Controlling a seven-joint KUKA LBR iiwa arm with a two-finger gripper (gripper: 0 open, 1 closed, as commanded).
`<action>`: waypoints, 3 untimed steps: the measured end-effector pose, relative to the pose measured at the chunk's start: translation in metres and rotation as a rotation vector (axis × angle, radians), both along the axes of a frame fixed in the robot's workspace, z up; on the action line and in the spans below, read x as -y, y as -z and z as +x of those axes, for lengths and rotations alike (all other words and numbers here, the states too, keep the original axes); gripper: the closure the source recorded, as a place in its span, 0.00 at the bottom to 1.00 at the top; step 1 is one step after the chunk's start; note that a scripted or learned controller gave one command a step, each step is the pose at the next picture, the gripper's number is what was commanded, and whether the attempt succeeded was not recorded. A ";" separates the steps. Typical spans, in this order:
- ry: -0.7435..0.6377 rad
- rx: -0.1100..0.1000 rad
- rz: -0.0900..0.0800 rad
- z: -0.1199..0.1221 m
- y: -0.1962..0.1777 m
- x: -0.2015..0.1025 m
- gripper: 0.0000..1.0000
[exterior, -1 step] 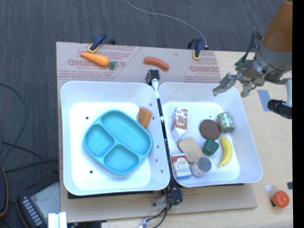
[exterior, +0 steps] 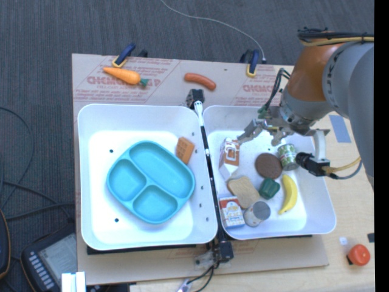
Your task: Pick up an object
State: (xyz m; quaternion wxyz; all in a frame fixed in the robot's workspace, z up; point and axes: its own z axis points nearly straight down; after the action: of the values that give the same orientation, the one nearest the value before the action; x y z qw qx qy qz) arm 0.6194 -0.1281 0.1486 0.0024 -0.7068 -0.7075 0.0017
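The gripper [exterior: 265,132] hovers above the right bin [exterior: 316,221], fingers spread wide, nothing between them. The banana [exterior: 288,194] lies near the bin's right side, long axis running near to far, well apart from the fingers.

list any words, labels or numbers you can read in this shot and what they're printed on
No text can be read with certainty.
Cardboard base: red printed lettering, upside down from this view and too blurred to read.
Small red and white carton in the right bin: printing too small to read.
Packet in the right bin: label too blurred to read.
Can near the tool: label illegible.
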 end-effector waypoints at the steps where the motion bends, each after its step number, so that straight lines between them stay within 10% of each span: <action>1: 0.002 0.025 -0.004 -0.008 0.032 -0.010 0.00; 3: 0.001 0.028 -0.003 -0.020 0.037 -0.015 0.00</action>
State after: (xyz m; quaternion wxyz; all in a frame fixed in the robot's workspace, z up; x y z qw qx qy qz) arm 0.5996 -0.1128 0.1115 -0.0085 -0.7072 -0.7069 -0.0072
